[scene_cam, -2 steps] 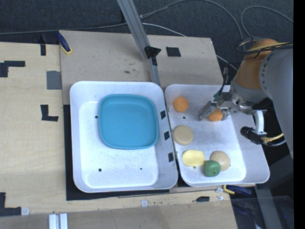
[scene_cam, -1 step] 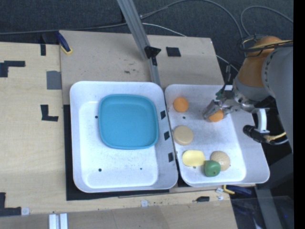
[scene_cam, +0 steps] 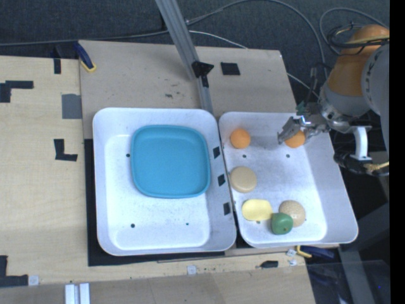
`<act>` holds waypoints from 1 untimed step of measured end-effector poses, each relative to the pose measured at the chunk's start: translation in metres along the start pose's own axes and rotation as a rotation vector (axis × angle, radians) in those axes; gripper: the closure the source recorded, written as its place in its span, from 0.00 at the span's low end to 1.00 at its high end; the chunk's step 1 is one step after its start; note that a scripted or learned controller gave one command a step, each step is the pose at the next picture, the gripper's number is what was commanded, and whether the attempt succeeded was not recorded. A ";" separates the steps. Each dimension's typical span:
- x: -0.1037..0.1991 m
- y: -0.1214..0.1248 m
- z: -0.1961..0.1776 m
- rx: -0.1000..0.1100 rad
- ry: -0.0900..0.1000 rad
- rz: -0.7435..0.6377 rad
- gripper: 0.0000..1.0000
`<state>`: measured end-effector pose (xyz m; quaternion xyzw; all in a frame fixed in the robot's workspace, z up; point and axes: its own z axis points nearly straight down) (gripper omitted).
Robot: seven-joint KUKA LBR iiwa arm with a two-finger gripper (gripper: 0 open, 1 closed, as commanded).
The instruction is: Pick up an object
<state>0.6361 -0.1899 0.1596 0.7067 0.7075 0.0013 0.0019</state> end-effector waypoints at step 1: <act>0.006 0.003 -0.061 0.000 0.000 0.000 1.00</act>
